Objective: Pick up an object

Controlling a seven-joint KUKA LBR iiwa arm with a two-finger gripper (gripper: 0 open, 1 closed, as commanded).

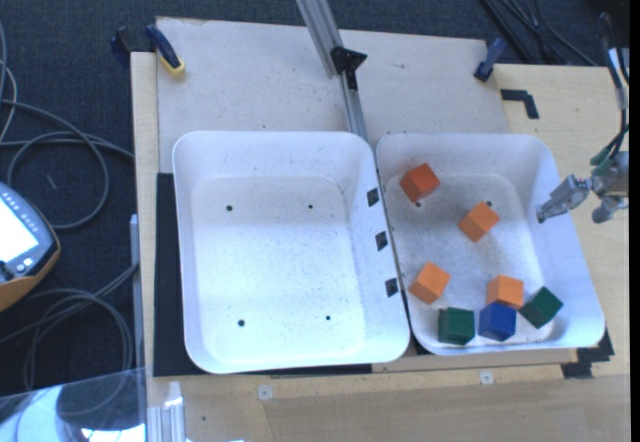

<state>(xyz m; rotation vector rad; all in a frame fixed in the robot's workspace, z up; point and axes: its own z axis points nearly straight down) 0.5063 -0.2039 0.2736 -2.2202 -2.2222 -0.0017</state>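
The gripper (578, 200) is sitting at the right rim of the right bin (560, 180), entering from the right edge of the camera view. Its two metal fingers (556, 202) are pointing leftward over the rim, slightly spread, and nothing is lying between them; it is gripping no object. All seven blocks are resting on the floor of the right bin. One orange cube (419, 182) is lying toward the upper left of that bin, and a second orange cube (479, 221) is lying near the middle, closest to the gripper yet clearly apart from it. A third orange cube (431, 282) is sitting lower left. Along the bin's near edge a cluster is sitting: a dark green cube (456, 324), a blue cube (497, 321) just beside it, a fourth orange cube (505, 290) touching the blue one from behind, and another green cube (541, 307) at the right end. The left bin (200, 160) is lying next to the right one, the rims touching along the centre. A metal rail (320, 20) is slanting down from the top of the view to the gap between the bins.
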